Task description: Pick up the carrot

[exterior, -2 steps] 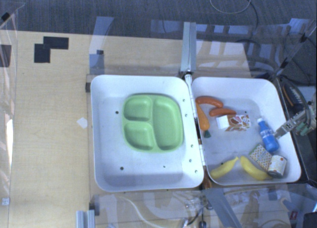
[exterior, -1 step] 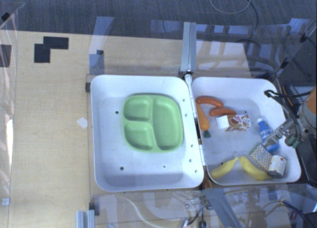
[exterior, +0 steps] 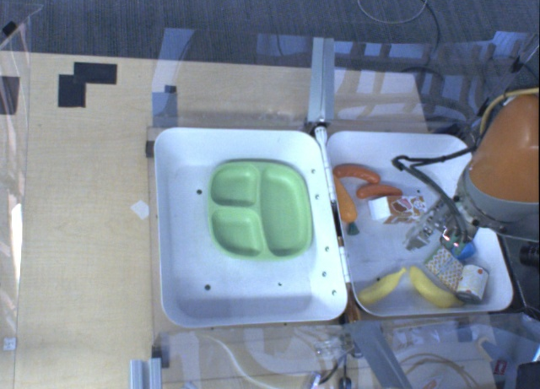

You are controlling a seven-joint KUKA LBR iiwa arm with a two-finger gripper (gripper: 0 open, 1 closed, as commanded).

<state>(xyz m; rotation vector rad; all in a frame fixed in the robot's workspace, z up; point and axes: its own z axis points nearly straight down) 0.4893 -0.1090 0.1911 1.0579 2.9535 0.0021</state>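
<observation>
The carrot (exterior: 345, 204) is a short orange root with a dark green tip. It lies lengthwise against the left wall of the right bin (exterior: 396, 244). My gripper (exterior: 428, 230) hangs low over the middle right of that bin, well to the right of the carrot and apart from it. The grey wrist and orange band (exterior: 506, 155) rise behind it at the right edge. Nothing shows in the gripper's grasp.
Two reddish sausages (exterior: 357, 173) (exterior: 379, 191) lie just right of the carrot, with a small white block (exterior: 380, 208) and a printed card (exterior: 409, 204). Two bananas (exterior: 380, 288) (exterior: 432, 289), a patterned packet (exterior: 445, 267) and a can (exterior: 474, 282) sit at the front. A green divided plate (exterior: 257, 210) is in the left bin (exterior: 181, 278).
</observation>
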